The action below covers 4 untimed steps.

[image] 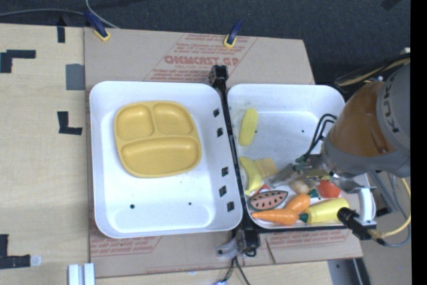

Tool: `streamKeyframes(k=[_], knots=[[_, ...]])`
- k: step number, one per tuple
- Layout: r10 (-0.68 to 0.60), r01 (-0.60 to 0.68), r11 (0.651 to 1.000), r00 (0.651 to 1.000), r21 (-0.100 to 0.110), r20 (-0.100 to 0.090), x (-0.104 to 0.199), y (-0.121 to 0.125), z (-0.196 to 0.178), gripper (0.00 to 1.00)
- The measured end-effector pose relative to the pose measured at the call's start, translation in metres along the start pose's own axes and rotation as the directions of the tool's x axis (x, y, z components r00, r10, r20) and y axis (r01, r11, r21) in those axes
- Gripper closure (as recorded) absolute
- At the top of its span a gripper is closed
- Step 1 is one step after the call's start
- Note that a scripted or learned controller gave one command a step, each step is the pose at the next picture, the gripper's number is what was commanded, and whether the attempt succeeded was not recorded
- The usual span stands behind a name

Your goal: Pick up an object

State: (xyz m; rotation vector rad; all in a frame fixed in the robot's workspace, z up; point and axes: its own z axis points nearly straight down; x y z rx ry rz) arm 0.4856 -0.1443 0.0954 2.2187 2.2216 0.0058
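The right bin (287, 98) holds several toy foods. A yellow corn piece (248, 125) lies near its left wall, and yellow pieces (254, 173) lie below it. Along the front wall are a watermelon slice (268, 198), an orange carrot (288, 211), a yellow fruit (327, 210) and a red piece (328, 189). My gripper (301, 172) is low in this bin, just above the carrot and beside the red piece. The arm's orange band (357, 123) hides the bin's right side. Nothing can be seen held in the gripper.
The left bin (113, 210) holds a yellow divided plate (158, 138) in its upper half. A black divider clip (218, 74) sits between the bins. Both bins rest on cardboard (193, 57). Cables lie behind the bench and at the lower right.
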Motion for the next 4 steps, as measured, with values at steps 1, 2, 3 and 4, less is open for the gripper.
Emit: streamKeyframes(k=[1, 2, 3, 4], knots=[[0.001, -0.001, 1.0, 1.0, 0.0, 0.003, 0.033, -0.001, 0.01, 0.0], [0.001, -0.001, 1.0, 1.0, -0.001, 0.002, 0.033, 0.0, 0.0, 1.0], [0.0, 0.0, 1.0, 1.0, 0.004, 0.001, 0.082, -0.001, -0.109, 1.0], [0.0, 0.0, 1.0, 1.0, 0.004, 0.002, 0.093, -0.001, -0.15, 1.0]])
